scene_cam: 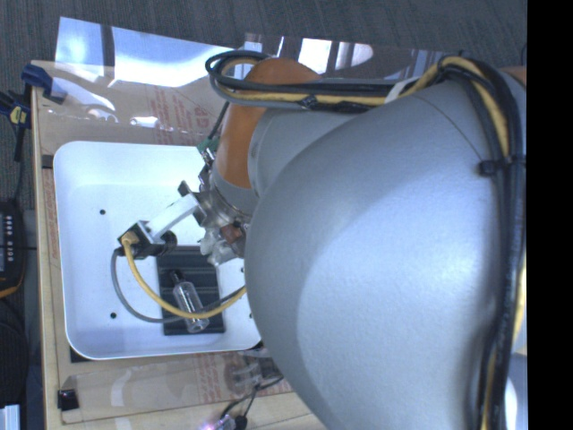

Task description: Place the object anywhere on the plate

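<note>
My gripper point(192, 316) hangs low over the left white bin point(81, 195), near that bin's front wall. Its black body points toward the front edge, and a small clear cylinder point(185, 296) lies against it. A yellow cable point(143, 285) and a grey hose loop around the gripper's left side. The grey arm point(385, 240), with its orange band point(235, 146), covers the whole right half of the view and whatever lies under it.
The bin's bare white floor spreads to the left and back of the gripper. A clear plastic sheet point(134, 56) lies on the bench behind the bin. A black device point(9, 240) sits at the left edge.
</note>
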